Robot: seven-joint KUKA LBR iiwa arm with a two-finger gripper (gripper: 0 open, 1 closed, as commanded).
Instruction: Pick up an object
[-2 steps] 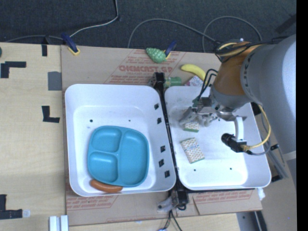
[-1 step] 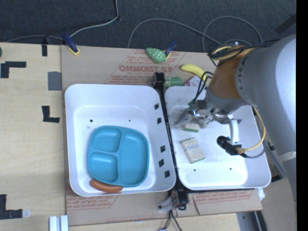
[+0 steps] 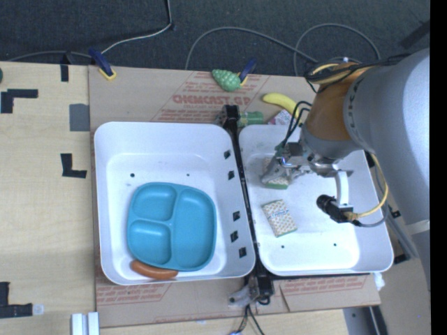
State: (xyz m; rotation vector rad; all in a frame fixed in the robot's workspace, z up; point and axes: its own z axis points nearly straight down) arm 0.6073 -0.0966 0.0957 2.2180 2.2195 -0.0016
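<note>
End effector (image 3: pixel 285 165): low in the right bin (image 3: pixel 363 257), upper-left part; cannot tell how far open or whether it grips anything, the wrist hides the tips.
Green-white block (image 3: pixel 274 180): small object right at the end effector, at its 7 o'clock, touching or just under it; cannot tell which.
Patterned packet (image 3: pixel 279 217): flat rectangle on the right bin floor, at 6 o'clock from the end effector, near but apart from it, tilted.
Arm: grey body with orange band (image 3: pixel 328 114) comes in from 3 o'clock, covers the right bin's upper-right corner; black cable with connector (image 3: pixel 334 208) hangs over the bin at 4 o'clock from the end effector.
Left bin (image 3: pixel 112 145): holds a blue divided plate (image 3: pixel 171 225); orange sausage-like item (image 3: pixel 154 270) at the plate's 7 o'clock, against its edge.
Divider: black clips between the 2 bins at 9 o'clock from the end effector.
Worktop (image 3: pixel 35 201): banana (image 3: pixel 279 102) at 12 o'clock just outside the right bin; green item (image 3: pixel 225 79) at 11 o'clock, further off.
</note>
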